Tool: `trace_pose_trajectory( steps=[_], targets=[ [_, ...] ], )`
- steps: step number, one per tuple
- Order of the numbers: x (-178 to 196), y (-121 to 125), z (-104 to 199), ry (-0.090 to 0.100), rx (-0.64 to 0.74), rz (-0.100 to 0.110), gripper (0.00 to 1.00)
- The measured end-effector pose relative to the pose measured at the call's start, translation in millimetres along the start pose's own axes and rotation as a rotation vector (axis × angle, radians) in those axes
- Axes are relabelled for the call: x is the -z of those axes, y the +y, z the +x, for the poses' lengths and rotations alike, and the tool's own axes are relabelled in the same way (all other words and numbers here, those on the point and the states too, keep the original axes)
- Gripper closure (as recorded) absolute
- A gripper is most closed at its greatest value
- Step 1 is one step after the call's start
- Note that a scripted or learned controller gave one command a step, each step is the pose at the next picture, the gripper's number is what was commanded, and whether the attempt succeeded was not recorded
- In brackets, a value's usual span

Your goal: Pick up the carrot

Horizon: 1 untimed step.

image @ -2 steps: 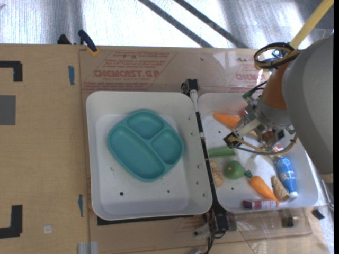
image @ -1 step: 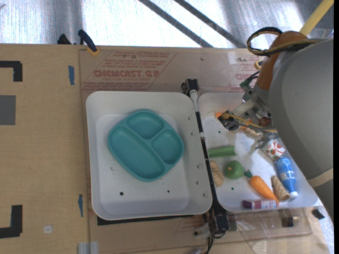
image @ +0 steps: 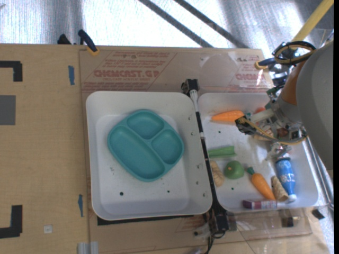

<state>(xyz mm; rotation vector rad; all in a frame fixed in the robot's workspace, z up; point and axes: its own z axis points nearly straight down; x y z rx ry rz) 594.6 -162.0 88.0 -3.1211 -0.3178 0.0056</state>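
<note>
Carrot [image: 228, 116] | pincer [image: 244, 125] at its right tip | grasp unclear

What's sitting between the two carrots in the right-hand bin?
From the overhead camera, a round green fruit lies between the upper carrot and the lower carrot, with a green stick-shaped vegetable just left of that line.

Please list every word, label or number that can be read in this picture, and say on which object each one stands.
"CHEMCAST" in red, followed by letters that look like "GP": on the left protective sheet behind the bins.
The smaller red lines under it: too blurred to read.
Red print on the right sheet: same style, washed out by glare, unreadable.
Label on the blue bottle: too small to read.
</note>
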Motion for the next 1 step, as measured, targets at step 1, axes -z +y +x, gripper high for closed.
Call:
trace_pose_trajectory(
  steps=[1],
  targets=[
    [0.8,-68.8,-62.4,0.006,0.098,-0.003,0.00]
  ],
)
